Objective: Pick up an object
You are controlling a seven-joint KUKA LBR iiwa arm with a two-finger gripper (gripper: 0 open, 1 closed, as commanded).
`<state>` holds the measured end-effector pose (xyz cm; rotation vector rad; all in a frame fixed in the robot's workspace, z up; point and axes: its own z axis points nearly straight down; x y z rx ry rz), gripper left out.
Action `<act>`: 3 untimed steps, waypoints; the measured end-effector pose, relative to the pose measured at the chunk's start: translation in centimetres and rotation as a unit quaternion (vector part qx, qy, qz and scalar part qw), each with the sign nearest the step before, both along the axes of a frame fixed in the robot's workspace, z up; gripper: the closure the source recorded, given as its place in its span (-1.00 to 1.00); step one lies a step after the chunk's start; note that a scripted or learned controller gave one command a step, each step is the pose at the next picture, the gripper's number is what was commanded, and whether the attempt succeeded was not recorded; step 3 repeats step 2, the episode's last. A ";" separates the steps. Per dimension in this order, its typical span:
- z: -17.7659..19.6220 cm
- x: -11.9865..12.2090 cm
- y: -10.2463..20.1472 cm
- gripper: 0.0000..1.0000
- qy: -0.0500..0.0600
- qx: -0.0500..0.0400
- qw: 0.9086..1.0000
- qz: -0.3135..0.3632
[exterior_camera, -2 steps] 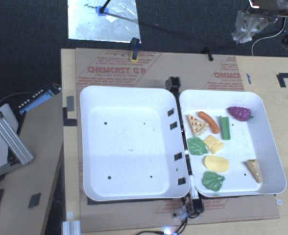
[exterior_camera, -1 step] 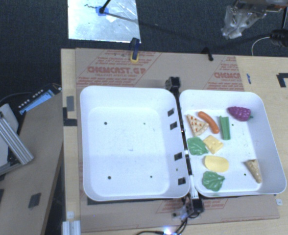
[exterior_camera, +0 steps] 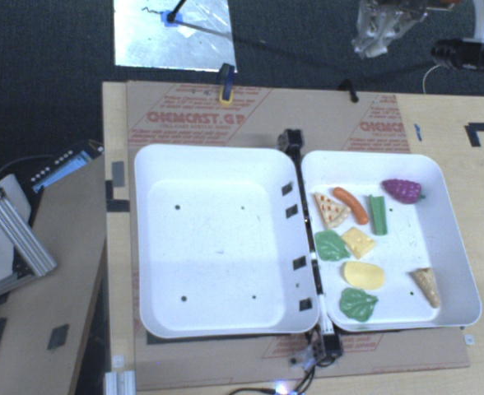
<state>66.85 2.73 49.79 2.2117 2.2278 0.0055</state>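
The right bin [exterior_camera: 452,245] holds several toy foods: purple grapes [exterior_camera: 402,190], an orange sausage [exterior_camera: 351,205], a green stick [exterior_camera: 378,215], a waffle wedge [exterior_camera: 331,209], a yellow cheese block [exterior_camera: 358,241], two green leaves [exterior_camera: 331,246] [exterior_camera: 358,304], a yellow lemon-like piece [exterior_camera: 364,276] and a tan cone [exterior_camera: 427,285]. My gripper [exterior_camera: 374,35] hangs high at the top right, beyond the bench's far edge and well away from the bins. Nothing is seen between its fingers.
The left bin [exterior_camera: 155,188] lies beside the right one, with black clips [exterior_camera: 294,212] along their shared edge. A yellow and blue clamp [exterior_camera: 225,85] sits at the board's far edge. A metal frame [exterior_camera: 11,229] stands at the left.
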 end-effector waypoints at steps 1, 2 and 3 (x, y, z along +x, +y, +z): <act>3.0 -0.4 3.2 1.00 -0.001 0.000 1.000 0.000; 3.8 -0.5 6.6 1.00 0.000 0.000 1.000 0.000; 3.8 -0.5 6.6 1.00 0.000 0.000 1.000 0.000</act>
